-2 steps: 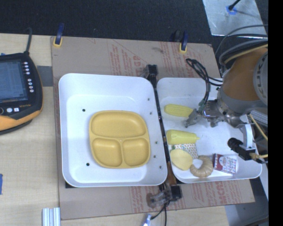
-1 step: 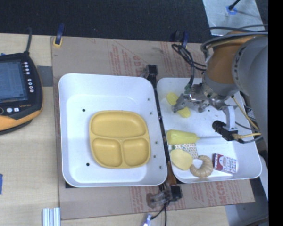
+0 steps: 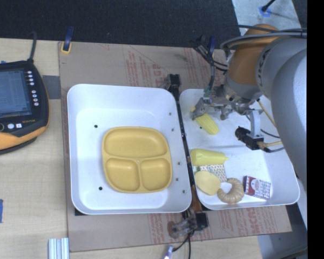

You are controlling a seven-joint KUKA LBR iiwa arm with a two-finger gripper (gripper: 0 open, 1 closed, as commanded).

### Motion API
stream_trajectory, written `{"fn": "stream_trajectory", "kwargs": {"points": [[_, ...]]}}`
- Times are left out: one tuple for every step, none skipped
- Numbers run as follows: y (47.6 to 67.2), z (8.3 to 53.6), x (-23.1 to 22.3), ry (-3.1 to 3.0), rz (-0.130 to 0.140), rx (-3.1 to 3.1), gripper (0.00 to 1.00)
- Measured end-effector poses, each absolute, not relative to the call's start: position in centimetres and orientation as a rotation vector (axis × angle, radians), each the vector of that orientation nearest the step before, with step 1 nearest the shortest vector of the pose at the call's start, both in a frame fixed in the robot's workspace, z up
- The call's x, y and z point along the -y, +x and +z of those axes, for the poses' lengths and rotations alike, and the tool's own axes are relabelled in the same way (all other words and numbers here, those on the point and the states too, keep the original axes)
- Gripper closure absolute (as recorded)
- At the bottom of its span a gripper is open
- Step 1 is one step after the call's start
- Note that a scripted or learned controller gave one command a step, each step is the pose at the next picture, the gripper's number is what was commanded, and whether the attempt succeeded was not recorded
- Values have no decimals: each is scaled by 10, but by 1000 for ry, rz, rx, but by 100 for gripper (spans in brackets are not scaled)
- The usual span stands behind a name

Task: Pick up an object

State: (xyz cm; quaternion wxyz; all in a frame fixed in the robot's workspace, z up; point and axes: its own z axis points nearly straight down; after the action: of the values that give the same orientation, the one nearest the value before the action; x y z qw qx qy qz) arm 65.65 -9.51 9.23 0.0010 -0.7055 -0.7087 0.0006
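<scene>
My gripper hangs over the corn cob at the right bin's far end; whether it grips, I cannot tell, so nothing counts as lifted.

At the right of the frame, the arm is a broad, smooth grey cylinder with an orange band above the wrist. Thin black cables loop beside it toward a small metallic hand.

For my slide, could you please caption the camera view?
KUKA arm's gripper low over a toy corn cob in the right bin; yellow divided tray in the left bin.
</scene>
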Motion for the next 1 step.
{"fn": "stream_trajectory", "kwargs": {"points": [[657, 92, 111, -2219, 1, 2224, 0]]}}
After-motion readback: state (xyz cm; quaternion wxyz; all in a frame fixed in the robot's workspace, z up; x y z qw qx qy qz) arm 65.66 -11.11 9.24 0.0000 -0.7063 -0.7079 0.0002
